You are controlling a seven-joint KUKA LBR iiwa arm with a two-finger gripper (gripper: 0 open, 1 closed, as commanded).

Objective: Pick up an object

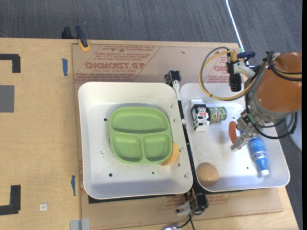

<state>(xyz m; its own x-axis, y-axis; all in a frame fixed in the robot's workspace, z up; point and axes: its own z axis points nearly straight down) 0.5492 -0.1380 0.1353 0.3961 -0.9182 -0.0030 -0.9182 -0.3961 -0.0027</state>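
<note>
Looking down on the desk [38, 143], we see two white bins side by side. The left bin [91, 128] holds a green divided plate [140, 134] with a yellow banana-like piece [171, 155] at its lower right edge. The right bin [225, 176], in the right half of the frame, holds a small green can [217, 114] touching a black-and-white packet [200, 116], a tan ball [207, 173] near the lower left corner, a red object [232, 131] and a blue bottle [258, 155].

The pincer [243, 137] hangs low over the right bin, just between the red object and the blue bottle; whether it is spread or closed we cannot tell at this angle, and nothing shows clearly between its tips.

We judge the task as not yet done: every object lies in a bin, none lifted. The reach looks made; the grasp and the lift remain, most likely on the red object or the bottle.
</note>
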